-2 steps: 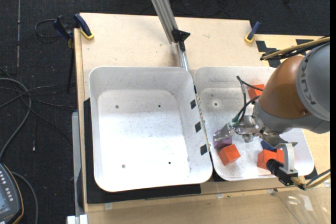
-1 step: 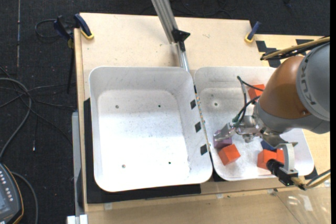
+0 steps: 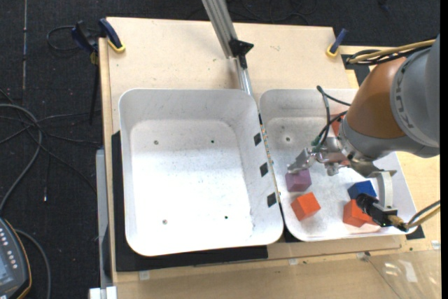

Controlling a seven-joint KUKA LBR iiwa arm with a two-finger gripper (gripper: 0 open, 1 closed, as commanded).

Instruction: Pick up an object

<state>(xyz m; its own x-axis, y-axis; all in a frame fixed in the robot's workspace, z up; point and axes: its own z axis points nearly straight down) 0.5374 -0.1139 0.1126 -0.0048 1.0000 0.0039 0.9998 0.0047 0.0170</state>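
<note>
In the right bin, a purple cube lies near the left wall, with an orange cube just in front of it. A blue block and an orange-red block lie at the front right. The gripper hangs low over the bin, right behind and above the purple cube, close to or touching its top edge. The arm's orange band and grey wrist hide the bin's right rear part. A small red piece peeks out beside the wrist.
The left bin stands beside the right one, sharing a middle wall with black tabs. A slanted metal rail ends at the rear of the bins. Cables trail from the wrist over the front-right blocks.
</note>
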